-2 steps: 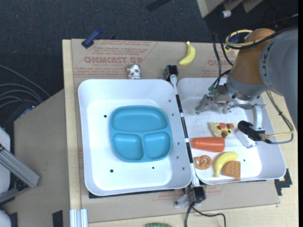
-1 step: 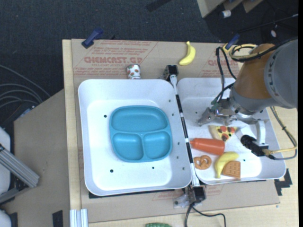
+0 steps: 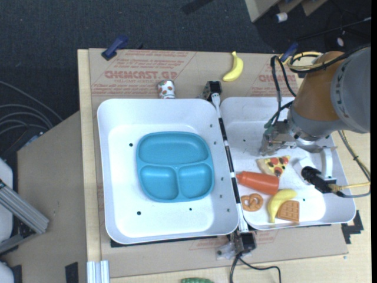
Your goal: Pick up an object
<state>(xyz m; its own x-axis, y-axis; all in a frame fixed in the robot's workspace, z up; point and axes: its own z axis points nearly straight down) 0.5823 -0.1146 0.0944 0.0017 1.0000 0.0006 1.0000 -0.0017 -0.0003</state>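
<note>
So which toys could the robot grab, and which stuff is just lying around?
For the job, in the right bin under the gripper:
pizza slice
carrot
pretzel
banana
waffle

Just lying about:
blue tray in the left bin
second banana on the bench

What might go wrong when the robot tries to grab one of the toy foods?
The toys lie crowded: the pizza slice, carrot, pretzel and banana nearly touch, so the end effector may nudge neighbours or catch two. The flat pizza slice may slip away. The end effector also sits near the right bin floor.
</note>
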